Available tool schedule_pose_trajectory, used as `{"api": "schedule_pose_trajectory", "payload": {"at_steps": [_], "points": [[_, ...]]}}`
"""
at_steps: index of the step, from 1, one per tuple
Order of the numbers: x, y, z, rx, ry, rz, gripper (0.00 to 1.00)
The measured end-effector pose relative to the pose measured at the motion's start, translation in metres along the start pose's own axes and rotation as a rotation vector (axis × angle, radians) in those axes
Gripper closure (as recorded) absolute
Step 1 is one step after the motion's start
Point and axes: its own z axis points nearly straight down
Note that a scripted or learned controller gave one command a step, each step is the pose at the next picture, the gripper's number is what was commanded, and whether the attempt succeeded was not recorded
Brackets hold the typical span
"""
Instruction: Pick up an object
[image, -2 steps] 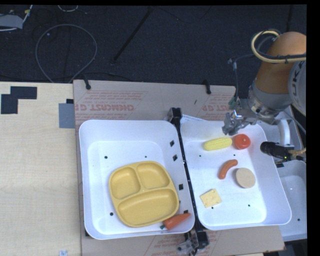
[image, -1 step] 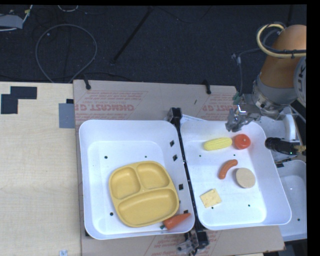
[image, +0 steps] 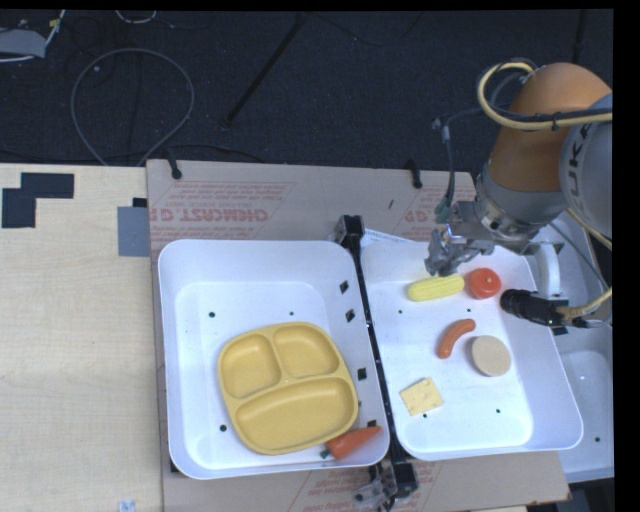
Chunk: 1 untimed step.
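Gripper (image: 447, 256) hangs over the right bin's (image: 560, 425) far edge, can't tell its grip state, with the corn cob (image: 435, 289) pretty much right below it, long axis lying left-right, tomato (image: 484, 283) just beside the cob's right end.

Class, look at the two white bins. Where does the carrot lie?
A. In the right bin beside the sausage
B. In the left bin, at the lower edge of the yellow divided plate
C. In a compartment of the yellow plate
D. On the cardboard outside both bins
B: the carrot lies in the left bin against the lower right edge of the yellow plate, not in a compartment.
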Motion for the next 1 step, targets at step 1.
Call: {"api": "schedule_pose_trajectory", "payload": {"at_steps": [1], "points": [[0.0569,-0.0085,-0.0015,-0.001,0.000,-0.001,1.00]]}}
